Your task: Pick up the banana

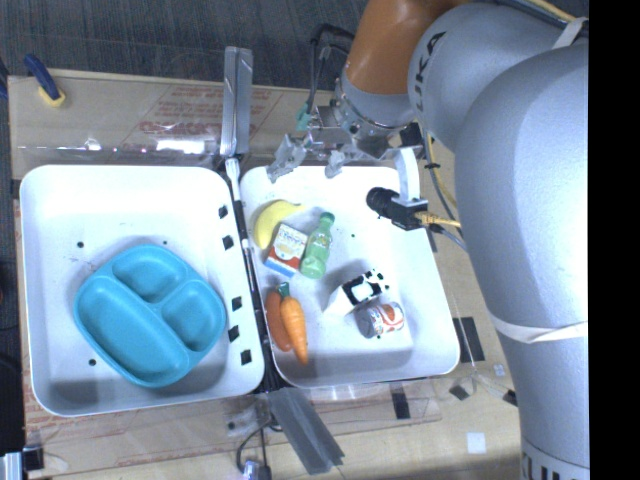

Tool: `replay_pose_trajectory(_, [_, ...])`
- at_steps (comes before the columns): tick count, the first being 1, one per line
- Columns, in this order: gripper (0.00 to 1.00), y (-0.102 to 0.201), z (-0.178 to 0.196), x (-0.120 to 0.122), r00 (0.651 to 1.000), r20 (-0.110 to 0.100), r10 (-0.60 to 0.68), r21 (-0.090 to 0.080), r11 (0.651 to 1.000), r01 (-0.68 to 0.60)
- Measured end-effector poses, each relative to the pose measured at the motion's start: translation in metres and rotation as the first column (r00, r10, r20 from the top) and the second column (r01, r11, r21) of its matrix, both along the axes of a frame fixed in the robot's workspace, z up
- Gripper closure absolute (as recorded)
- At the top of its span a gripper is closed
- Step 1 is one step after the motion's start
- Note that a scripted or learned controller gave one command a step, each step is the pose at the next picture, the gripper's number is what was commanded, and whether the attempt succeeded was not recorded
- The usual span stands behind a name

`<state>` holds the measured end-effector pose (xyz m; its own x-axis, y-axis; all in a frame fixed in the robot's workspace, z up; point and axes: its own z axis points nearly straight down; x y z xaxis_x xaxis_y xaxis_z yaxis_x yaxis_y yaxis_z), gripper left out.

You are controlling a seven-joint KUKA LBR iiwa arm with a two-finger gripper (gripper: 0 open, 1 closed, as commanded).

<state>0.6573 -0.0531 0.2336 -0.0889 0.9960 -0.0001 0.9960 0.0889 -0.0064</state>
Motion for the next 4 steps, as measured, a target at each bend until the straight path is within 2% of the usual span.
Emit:
replay_pose_trajectory(1, [0.00, -0.010, -0.046, -0.001, 0.999, -0.001, 0.043, 0.001, 0.999, -0.043])
replay_pose_trajectory(2, [0.00, -0.042, -0.145, -0.006, 0.997, 0.000, 0.074, 0.001, 0.997, -0.074])
replay_pose_trajectory(3, [1.00, -0.043, -0.140, -0.008, 0.997, -0.011, 0.075, 0.002, 0.997, -0.075])
replay_pose_trajectory(4, [1.00, 0.001, -0.045, 0.000, 0.997, 0.001, 0.077, 0.001, 0.997, -0.077])
